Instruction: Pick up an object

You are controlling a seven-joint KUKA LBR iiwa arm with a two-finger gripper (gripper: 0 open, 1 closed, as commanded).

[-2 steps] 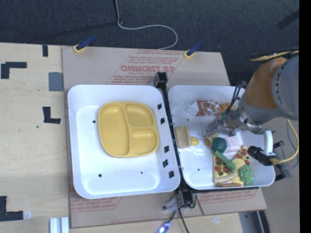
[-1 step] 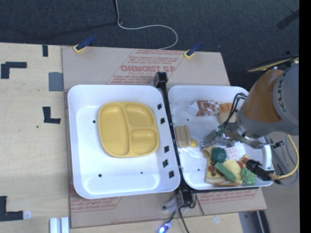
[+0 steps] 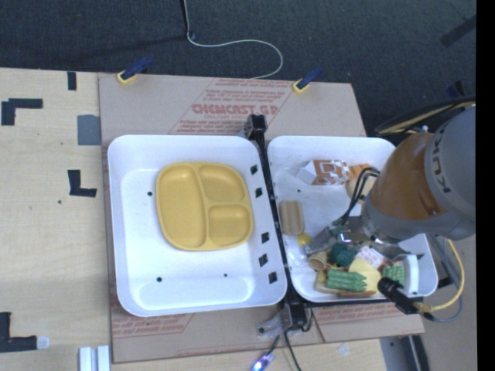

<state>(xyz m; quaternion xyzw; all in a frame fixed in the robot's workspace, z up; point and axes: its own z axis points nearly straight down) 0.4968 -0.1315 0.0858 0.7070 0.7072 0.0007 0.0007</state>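
Observation:
My gripper (image 3: 341, 240) reaches down into the right bin (image 3: 325, 142), low over a cluster of small objects near its front. Right under it lies a dark teal piece (image 3: 341, 255), with a green ridged toy (image 3: 346, 282) and a yellow item (image 3: 370, 272) just in front. A tan block (image 3: 291, 217) lies to the gripper's left, beside the bin's left wall. Towards the back of the bin rests an orange-and-white packet (image 3: 331, 171). The wrist hides part of the cluster. Whether anything is held cannot be seen.
The left bin (image 3: 124, 207) holds a yellow divided plate (image 3: 205, 205). The arm's orange band (image 3: 406, 184) and grey body cover the right bin's right side. A small green piece (image 3: 394, 272) lies by the front right corner. Black clips join the bins' shared wall (image 3: 267, 207).

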